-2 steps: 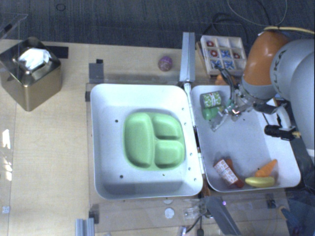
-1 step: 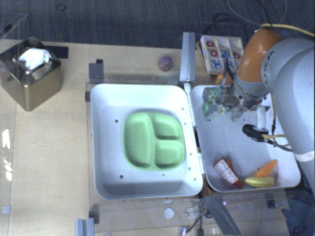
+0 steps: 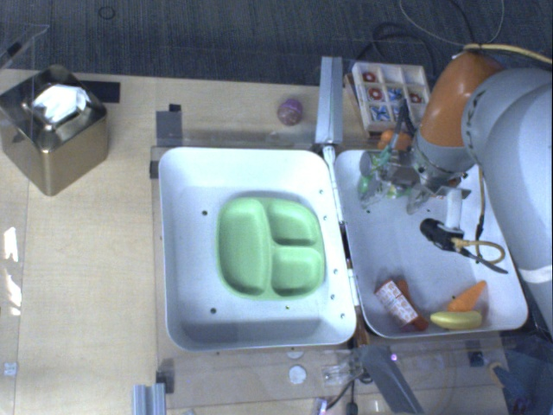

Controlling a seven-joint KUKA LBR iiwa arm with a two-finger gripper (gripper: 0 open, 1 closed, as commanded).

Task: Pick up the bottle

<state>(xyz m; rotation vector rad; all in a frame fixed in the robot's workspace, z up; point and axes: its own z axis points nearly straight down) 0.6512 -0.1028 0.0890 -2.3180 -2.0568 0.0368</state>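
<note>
A clear, green-tinted bottle (image 3: 371,174) sits in the far left corner of the right bin (image 3: 505,318). My gripper (image 3: 396,178) hangs low over that corner, right against the bottle's right side, with the grey arm and its orange band behind it. The view does not show whether the bottle is gripped or just touched.
A red and white packet (image 3: 398,303), a yellow banana (image 3: 455,320) and an orange carrot (image 3: 467,296) lie along the right bin's near edge. The left bin (image 3: 186,232) holds a green divided tray (image 3: 270,246). A brass box (image 3: 56,137) stands far left, and a small purple ball (image 3: 290,111) lies behind the bins.
</note>
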